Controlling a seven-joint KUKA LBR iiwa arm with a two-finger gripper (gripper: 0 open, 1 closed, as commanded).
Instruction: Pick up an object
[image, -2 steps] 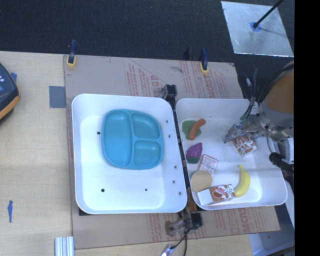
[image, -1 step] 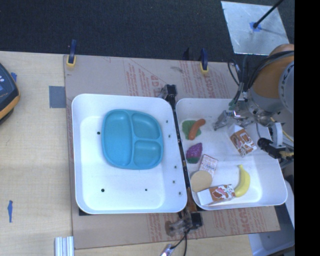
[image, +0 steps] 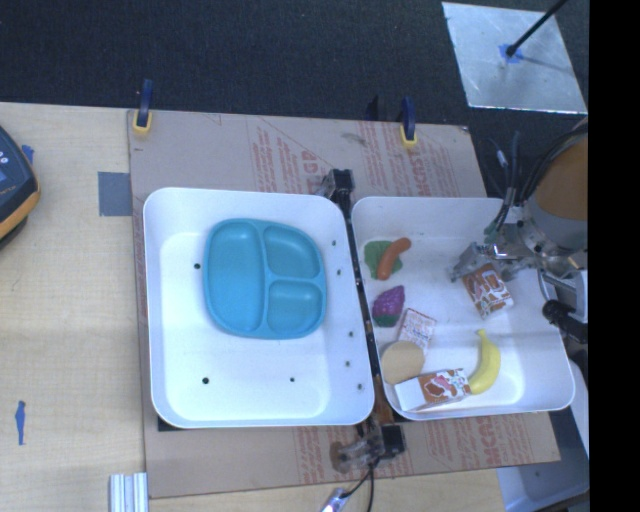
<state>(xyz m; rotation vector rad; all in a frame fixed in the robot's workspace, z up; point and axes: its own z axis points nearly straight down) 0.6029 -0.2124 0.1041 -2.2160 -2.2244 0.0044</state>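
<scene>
Your jaws (image: 487, 268) sit at the frame's right, over a red-and-white packet (image: 489, 291). You cannot tell if they grip it. Nothing is lifted yet.

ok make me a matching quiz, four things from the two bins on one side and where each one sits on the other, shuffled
Things:
1. blue divided plate
2. banana
3. carrot
4. red and white packet

Places:
A. right bin, near its front right corner
B. right bin, by its left wall at the far end
C. left bin
D. right bin, just under the gripper

Pairs: 1-C, 2-A, 3-B, 4-D
</scene>
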